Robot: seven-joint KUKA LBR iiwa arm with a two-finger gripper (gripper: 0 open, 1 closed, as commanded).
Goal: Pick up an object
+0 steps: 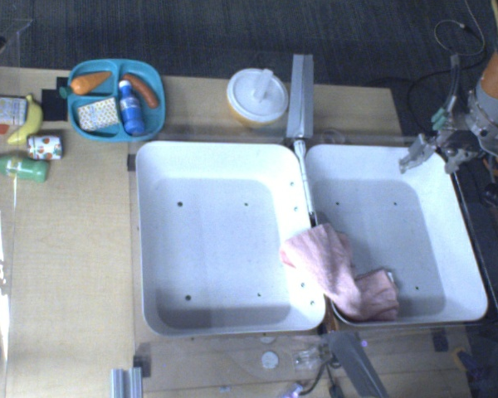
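Two white bins are showing plain, the left bin (216, 239) and the right bin (415, 222), each dotted with a few small dark spots on its floor. A pale pink cloth (336, 272) is lying across the wall between them, its lower folds turning a duller, dusty pink. The table (58, 264) is showing a light, blond wood tone. A bright blue tray (153, 98) is holding an orange piece, a blue bottle and a white speckled piece. A yellow banana (26, 121) and a green bottle (18, 167) are lying nearby. A white lidded cup (257, 96) is showing a yellow rim. The claw (432, 148) is looking grey and metallic.
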